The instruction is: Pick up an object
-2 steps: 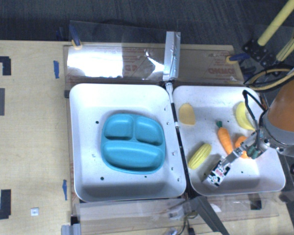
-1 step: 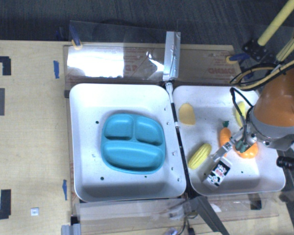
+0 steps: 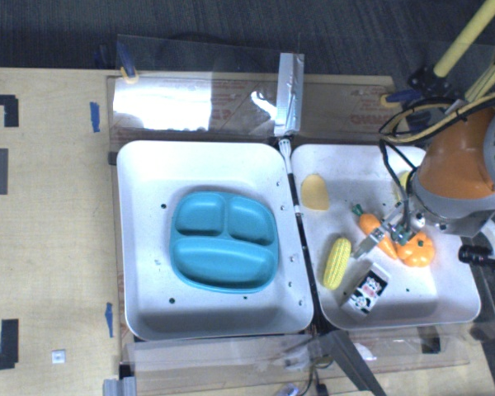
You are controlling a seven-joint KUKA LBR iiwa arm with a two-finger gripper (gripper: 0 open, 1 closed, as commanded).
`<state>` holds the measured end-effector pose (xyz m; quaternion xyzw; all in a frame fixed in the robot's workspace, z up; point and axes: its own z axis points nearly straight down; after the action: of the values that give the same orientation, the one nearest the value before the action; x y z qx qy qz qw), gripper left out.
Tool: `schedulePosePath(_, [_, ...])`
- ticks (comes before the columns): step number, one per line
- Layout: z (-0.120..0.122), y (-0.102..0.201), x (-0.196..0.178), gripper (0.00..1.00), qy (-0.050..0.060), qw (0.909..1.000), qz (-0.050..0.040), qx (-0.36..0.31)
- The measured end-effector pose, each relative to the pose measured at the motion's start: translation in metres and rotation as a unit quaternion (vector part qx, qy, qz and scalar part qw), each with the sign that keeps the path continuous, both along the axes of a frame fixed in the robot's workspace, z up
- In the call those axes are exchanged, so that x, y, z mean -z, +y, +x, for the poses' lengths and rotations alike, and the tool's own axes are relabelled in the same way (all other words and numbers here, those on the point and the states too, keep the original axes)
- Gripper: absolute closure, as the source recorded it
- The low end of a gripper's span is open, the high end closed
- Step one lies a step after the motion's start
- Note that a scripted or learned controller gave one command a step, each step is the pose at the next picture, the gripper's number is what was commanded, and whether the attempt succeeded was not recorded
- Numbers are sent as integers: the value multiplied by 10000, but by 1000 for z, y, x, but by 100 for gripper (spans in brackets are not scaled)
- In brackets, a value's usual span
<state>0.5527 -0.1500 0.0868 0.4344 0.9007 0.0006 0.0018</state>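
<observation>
On my worktop (image 3: 41, 246) two bins sit side by side. The left bin (image 3: 140, 172) holds a divided tray (image 3: 224, 242). In the right bin (image 3: 454, 299), a corn cob (image 3: 337, 261) lies near the dividing wall, a small carton (image 3: 367, 290) just right of it, a pumpkin (image 3: 416, 250) farther right, and my tool (image 3: 378, 239) between them.

Blue divided plate (image 3: 225, 240) in left bin (image 3: 140, 221), corn (image 3: 337, 261), hand (image 3: 388, 233) in right bin (image 3: 445, 299)
</observation>
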Motion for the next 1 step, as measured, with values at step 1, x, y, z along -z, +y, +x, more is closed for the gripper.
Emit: schedulePosePath(1, [3,0,-11,100,-46,10000,-4,5])
